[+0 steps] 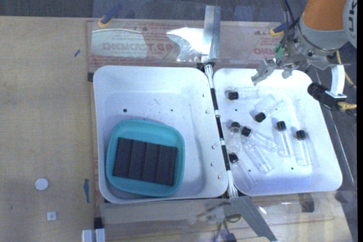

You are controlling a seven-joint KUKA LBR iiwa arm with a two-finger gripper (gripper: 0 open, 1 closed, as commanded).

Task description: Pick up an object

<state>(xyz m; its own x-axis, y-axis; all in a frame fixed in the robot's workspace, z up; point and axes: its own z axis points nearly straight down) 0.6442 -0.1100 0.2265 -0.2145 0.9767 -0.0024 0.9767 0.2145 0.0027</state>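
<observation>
1. Your gripper (272, 69) sits at the far edge of the right shallow white bin (329, 178), under the orange-banded grey arm (329, 0); you cannot tell from here how it stands, and nothing shows in its grasp.
2. Nearest it lies a small clear plastic vial with a black cap (241, 94), just below it on the bin floor.
3. Further out, you have about 6 more clear black-capped vials (283, 138) scattered across that bin, several lying close together near its left wall.
4. In the left white bin (113, 88) a teal rounded plastic tray (113, 144) holds a dark ribbed block (144, 161).
5. Both bins rest on your tan counter (39, 93).
</observation>
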